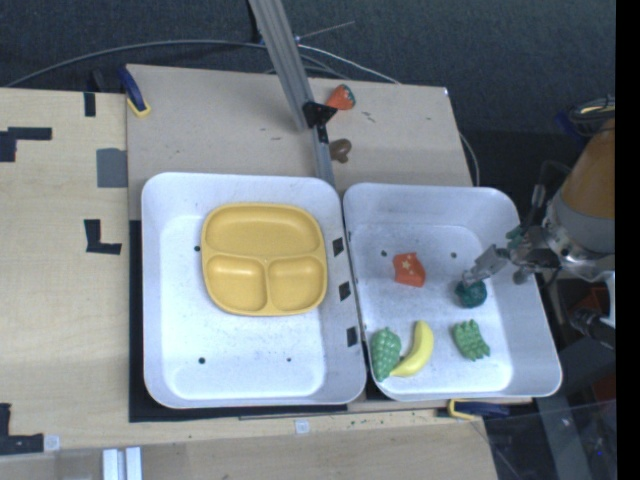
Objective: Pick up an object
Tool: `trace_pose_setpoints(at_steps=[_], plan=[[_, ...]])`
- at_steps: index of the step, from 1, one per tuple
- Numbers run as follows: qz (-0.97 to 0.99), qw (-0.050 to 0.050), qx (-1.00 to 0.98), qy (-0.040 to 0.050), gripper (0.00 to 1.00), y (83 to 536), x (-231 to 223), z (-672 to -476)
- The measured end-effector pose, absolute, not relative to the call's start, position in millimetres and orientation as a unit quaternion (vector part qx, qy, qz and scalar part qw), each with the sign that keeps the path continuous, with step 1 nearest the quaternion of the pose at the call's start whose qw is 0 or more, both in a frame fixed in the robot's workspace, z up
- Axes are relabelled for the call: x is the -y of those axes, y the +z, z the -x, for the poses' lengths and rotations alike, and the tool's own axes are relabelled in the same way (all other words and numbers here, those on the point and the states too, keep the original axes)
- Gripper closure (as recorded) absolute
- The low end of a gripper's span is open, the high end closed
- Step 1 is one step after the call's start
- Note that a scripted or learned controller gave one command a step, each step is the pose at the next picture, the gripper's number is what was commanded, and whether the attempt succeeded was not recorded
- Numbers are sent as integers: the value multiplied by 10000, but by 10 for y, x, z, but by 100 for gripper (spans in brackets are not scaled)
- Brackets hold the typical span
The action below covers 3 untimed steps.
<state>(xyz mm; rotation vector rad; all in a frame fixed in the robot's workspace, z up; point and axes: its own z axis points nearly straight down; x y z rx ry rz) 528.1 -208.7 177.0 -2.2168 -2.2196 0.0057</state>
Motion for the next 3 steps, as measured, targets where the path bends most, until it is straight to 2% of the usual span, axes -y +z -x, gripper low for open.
trace_pose_setpoints(at_steps=[1,2,3], plan=[[7068,28,7074,19,0,1309,2094,-5204],[7066,-5,7076,7,0,882,2093,-5207],[7062,2,7081,4,100,994,2086,-5208]])
